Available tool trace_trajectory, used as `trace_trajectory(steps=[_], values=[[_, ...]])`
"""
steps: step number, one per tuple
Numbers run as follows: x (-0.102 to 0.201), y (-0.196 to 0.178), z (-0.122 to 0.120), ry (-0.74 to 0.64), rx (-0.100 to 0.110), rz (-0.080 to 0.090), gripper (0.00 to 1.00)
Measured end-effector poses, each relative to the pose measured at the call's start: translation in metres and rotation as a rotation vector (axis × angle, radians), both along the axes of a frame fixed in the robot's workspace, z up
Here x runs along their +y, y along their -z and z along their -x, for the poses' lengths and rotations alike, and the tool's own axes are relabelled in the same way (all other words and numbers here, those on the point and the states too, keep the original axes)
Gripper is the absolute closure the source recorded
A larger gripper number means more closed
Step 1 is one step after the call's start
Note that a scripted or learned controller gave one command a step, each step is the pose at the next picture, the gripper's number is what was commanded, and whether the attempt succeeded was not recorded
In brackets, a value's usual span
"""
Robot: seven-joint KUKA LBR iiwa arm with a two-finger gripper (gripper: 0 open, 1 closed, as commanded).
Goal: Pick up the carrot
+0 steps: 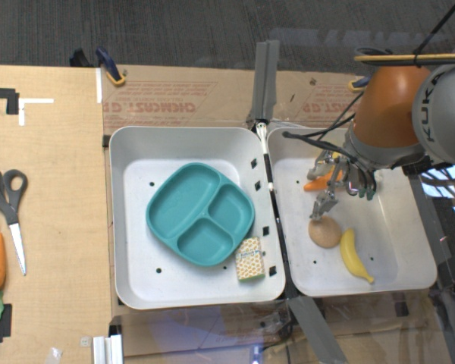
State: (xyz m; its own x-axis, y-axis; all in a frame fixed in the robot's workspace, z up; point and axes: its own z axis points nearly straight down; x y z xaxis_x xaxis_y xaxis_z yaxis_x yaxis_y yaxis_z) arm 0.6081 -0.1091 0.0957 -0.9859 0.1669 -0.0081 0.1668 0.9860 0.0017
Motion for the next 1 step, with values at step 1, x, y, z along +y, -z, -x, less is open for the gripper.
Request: trace_trajectory(steps=[1], values=[[-0.0373, 0.0022, -0.0210, -0.164, 0.002, 0.003, 0.00]])
